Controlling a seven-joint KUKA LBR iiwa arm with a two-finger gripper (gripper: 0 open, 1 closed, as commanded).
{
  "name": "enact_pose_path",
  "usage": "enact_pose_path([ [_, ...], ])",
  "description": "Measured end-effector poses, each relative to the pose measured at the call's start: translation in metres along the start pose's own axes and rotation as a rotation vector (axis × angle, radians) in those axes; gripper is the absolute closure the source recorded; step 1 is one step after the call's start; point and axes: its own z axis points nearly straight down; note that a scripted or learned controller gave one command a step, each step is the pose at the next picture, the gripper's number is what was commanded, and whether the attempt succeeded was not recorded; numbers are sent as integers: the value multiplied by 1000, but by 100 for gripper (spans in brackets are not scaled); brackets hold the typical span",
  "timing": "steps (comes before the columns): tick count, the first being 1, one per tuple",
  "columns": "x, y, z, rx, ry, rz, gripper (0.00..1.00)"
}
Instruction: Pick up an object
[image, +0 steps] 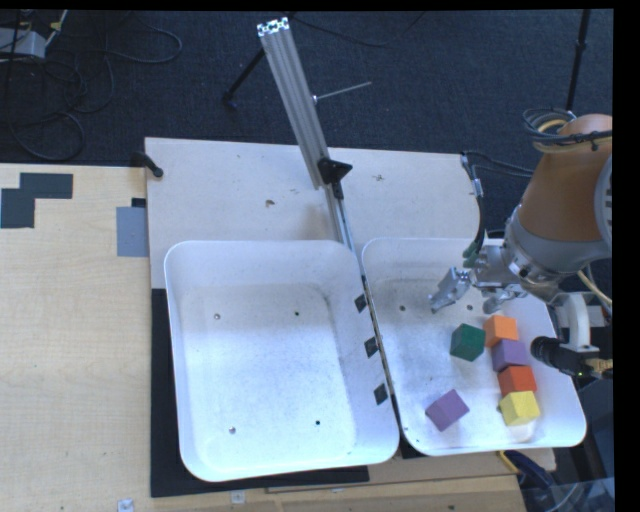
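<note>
Camera view: tool (452, 291) above green block (467, 342).

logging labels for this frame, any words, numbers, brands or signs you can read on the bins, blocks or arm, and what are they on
None: no text, number or brand can be read in this view.
The blocks in the right bin, green, orange, two purple, red and yellow, have plain faces.
The left bin is unmarked white.
The checkered tip of the metal rail is a pattern, not lettering.
The arm shows no legible marking.
</note>
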Motion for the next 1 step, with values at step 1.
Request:
enact_pose_path([
  [1,-83,8,75,7,-2,-2,0],
])
